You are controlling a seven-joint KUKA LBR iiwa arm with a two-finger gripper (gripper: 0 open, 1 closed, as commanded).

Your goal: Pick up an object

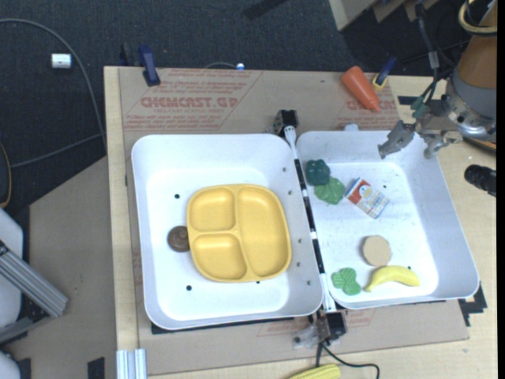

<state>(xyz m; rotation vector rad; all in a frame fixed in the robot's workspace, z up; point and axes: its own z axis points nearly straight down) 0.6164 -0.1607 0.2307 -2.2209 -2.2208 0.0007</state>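
No object is held yet. The small carton [368, 197] is seen below and left of the claw [412, 138], near it, inside the right bin [442, 212]. The claw is spread wide, probably so that something can be grasped.

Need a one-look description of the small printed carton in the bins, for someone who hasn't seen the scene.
Look in the right bin. Near its middle, right of two green pieces, lies the small carton, tilted. It is the only boxy item, white with red and blue print.
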